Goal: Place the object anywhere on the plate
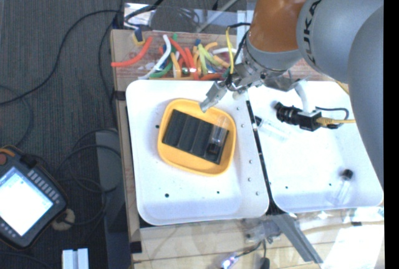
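The dark flat object [194, 136] already lies across the yellow plate [167, 152] in the left bin [187, 205], and the tool [211, 99], whose state I cannot tell, hangs just beyond the plate's far rim, where a careless move might nudge either.

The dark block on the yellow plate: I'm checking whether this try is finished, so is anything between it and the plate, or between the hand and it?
Nothing visible is in the way. The dark block already lies flat on the yellow plate in the left bin. The hand hangs over the plate's far rim, just beyond the block, with nothing seen between them.
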Available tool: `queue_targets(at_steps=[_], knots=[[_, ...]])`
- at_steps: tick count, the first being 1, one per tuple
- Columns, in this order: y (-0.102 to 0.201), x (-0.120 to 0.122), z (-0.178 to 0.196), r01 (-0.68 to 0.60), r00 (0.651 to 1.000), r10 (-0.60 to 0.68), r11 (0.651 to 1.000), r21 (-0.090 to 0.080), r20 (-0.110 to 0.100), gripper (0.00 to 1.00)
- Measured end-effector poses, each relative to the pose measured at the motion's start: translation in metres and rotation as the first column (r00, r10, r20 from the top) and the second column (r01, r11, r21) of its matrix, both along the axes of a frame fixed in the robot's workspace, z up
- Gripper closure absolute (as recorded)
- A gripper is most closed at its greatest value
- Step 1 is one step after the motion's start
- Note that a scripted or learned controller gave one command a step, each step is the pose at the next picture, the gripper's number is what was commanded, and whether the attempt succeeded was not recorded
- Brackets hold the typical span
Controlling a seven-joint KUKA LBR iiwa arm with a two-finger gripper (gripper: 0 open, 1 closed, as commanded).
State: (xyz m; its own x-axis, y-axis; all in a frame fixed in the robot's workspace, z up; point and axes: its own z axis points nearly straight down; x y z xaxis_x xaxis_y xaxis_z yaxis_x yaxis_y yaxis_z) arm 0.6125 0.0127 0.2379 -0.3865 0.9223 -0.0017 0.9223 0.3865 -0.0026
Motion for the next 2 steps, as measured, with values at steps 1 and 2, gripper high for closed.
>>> queue_targets(at_steps=[1,2], knots=[[0.025,0.056,-0.006,-0.040,0.999,0.040,0.999,-0.001,-0.001,0.00],[0.066,0.056,-0.020,-0.010,1.000,0.010,1.000,0.000,-0.001,0.00]])
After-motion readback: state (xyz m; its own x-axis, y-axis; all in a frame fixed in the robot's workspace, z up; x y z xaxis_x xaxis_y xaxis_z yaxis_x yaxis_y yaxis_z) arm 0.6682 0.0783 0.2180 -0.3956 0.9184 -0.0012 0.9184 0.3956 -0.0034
